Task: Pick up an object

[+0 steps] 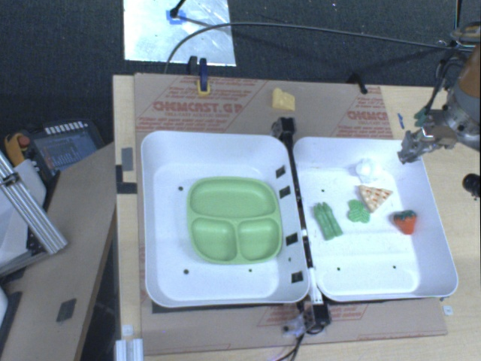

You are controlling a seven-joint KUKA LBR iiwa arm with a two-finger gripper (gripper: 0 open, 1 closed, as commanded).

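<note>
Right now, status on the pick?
Gripper above right bin's far right rim, holding nothing. Pizza slice, broccoli, strawberry lie untouched. Nothing blocking.

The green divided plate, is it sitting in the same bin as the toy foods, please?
No, the green divided plate lies in the left bin, while the toy foods lie in the right bin.

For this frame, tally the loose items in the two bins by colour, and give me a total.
Green: 3, the divided plate in the left bin, the asparagus bundle and the broccoli piece in the right bin
White: 1, the small white lump
Tan: 1, the triangular slice
Red: 1, the strawberry
Total: 6
</note>
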